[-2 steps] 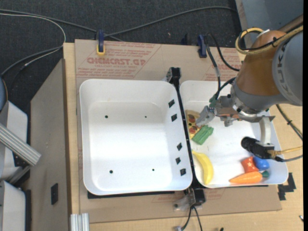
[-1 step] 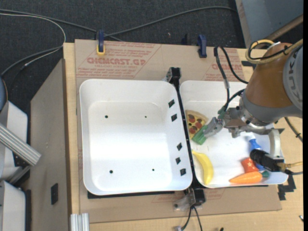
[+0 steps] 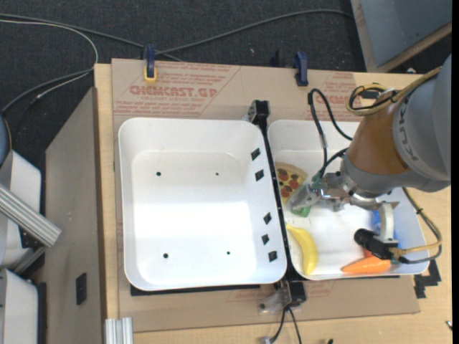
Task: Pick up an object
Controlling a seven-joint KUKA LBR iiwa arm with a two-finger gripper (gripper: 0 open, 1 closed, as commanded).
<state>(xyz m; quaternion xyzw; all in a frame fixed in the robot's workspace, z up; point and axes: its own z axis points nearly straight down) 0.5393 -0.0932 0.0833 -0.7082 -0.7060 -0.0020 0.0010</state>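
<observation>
Reading left bin (image 3: 136, 192): I see bare white floor.
Pizza slice (image 3: 290, 178): by the divider, just left of my gripper (image 3: 310, 196).
Green piece (image 3: 301, 205): at the tip; grip state I cannot tell.
Banana (image 3: 305, 248): below, lying lengthwise down the bin.
Carrot (image 3: 366, 266): far right corner.

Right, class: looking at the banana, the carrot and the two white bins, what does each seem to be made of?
Banana: probably moulded plastic; its yellow is uniform and smooth, with a slight sheen.
Carrot: likely plastic too; an even, bright orange with no visible texture.
Left bin and right bin: apparently thin formed plastic; glossy white with rounded corners and rolled rims.
All are judged by look alone.
</observation>
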